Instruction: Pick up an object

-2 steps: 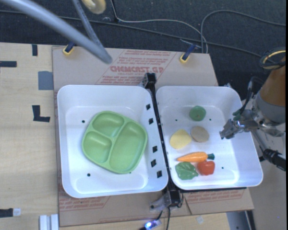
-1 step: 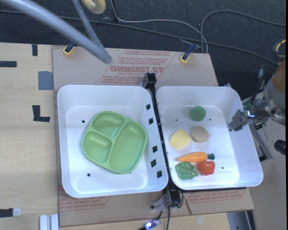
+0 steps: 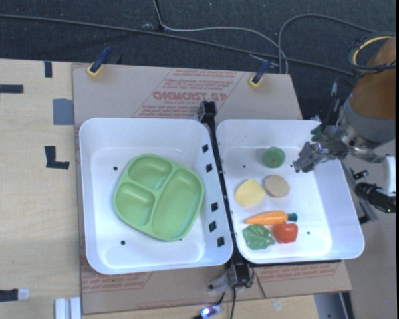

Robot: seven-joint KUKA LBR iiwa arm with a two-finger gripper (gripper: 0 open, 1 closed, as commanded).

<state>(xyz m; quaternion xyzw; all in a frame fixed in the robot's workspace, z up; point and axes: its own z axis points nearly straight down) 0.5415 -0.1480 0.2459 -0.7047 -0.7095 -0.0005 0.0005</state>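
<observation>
Currently the bench carries two shallow white bins side by side. The left bin holds a green divided plate, lying flat near its middle. The right bin holds all the small candidates for the pick.

The arm enters from the right, its orange band above the grey wrist. The gripper hangs over the far-right part of the right bin, just right of the green round piece. Nothing is visible between its tips — whether it is spread or closed cannot be told at this resolution.

Objects in the right bin, larger to smaller:
- yellow piece, near the bin's centre
- orange carrot, lying left to right, nearer the camera
- green leafy piece, at the near edge
- tan round piece, touching or just beside the yellow one
- red piece, just beside the leafy one

Step in hand, by judgement: approach — no object is lifted yet. The green round piece is the closest target and stands apart from its neighbours. The next move calls for a short shift left to centre over it, then a straight descent and a firm close.
</observation>
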